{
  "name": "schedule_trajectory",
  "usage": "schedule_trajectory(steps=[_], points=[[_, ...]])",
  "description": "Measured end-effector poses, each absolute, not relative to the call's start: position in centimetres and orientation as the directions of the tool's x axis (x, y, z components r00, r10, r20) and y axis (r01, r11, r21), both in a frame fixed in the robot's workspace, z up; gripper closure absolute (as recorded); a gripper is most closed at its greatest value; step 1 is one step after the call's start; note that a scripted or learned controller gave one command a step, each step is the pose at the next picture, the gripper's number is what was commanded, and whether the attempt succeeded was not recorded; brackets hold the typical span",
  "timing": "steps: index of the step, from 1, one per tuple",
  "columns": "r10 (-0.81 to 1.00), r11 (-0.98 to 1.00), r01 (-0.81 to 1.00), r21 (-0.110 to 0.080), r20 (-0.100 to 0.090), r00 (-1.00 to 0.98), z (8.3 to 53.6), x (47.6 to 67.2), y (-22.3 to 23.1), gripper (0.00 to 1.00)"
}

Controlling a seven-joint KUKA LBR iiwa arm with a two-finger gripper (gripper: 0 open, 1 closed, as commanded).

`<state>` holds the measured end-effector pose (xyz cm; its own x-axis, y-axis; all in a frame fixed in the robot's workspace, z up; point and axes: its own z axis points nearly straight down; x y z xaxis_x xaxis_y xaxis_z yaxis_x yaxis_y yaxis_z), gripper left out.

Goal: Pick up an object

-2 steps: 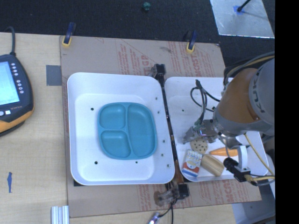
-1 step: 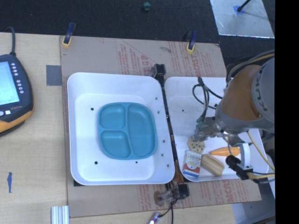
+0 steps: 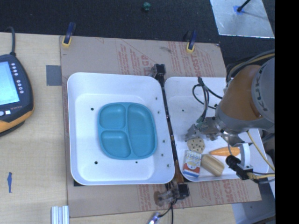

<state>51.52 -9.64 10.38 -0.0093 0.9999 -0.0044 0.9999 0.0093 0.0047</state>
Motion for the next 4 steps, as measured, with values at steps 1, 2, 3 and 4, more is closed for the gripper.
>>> schedule_trajectory(steps=[1,2,3,4], points=[[1.000,0.005,1.000,-0.005,0.000,-0.005,9.1,51.2,-10.4,0.00],[1.000,0.005,1.000,0.002,-0.002,-0.005,10.4,51.5,-10.5,1.00],[1.000,0.006,1.000,0.001,-0.002,-0.006,10.4,51.5,-10.5,0.00],[1.000,0.007,1.000,-0.006,0.000,-0.007,9.1,51.6,-9.5,0.00]])
